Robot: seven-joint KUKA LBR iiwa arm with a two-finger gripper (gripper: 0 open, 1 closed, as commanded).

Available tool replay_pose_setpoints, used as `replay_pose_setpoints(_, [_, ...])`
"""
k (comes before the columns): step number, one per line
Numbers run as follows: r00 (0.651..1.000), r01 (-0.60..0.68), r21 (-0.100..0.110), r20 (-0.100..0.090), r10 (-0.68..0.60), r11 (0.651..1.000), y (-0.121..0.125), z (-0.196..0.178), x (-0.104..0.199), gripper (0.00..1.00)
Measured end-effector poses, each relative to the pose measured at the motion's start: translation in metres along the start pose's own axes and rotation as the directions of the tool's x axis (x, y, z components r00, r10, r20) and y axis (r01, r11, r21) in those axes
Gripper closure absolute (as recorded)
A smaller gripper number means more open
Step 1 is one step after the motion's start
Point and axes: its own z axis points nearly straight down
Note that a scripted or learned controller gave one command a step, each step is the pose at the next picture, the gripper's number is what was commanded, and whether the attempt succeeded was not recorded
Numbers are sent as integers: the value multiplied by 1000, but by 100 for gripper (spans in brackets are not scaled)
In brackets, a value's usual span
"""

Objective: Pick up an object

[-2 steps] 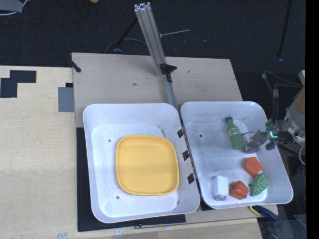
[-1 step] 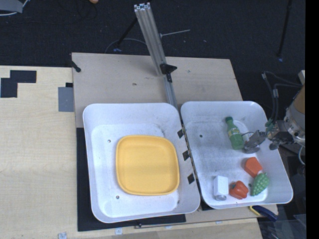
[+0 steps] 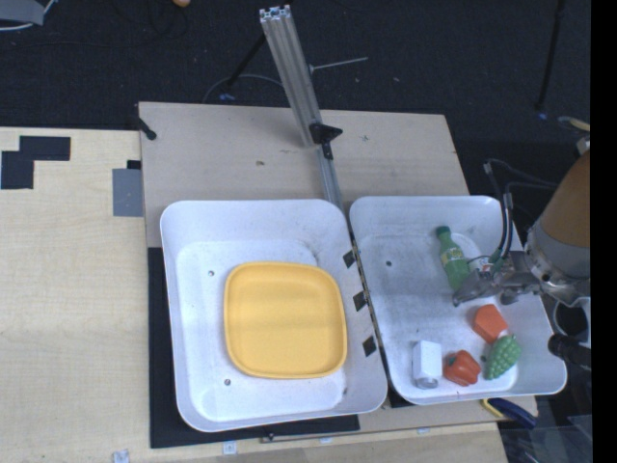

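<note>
A green bottle (image 3: 451,257) is seen lying in the right bin (image 3: 405,222), its cap toward the far wall, just to the left of the pincer (image 3: 479,287) and seemingly touching it at its lower end. Nothing is seen held between the fingers; whether they are spread or closed cannot be told, since the pincer is small and dark against the bin floor.

Directly below the pincer, close to it, an orange block (image 3: 490,322) is seen resting on the bin floor. Further below, a knobbly green object (image 3: 501,357) is found at the bin's near right corner, with a small red object (image 3: 463,367) just to its left and a white block (image 3: 426,363) beside that one; the three lie in a row along the near wall. The bottle and the orange block crowd the pincer on two sides.

The arm (image 3: 564,225) is seen coming in over the right rim of the bin, to the pincer's right.

Well to the left of the pincer, the left bin (image 3: 193,239) is seen holding a yellow plate (image 3: 285,318), which lies flat. Both bins are borne by the table (image 3: 231,152), and a metal rail (image 3: 294,66) is seen slanting across it beyond the bins.
</note>
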Motion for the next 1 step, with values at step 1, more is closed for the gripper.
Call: replay_pose_setpoints(1, [1000, -1, -7, 4, 1, 1000, -5, 53, -8, 0])
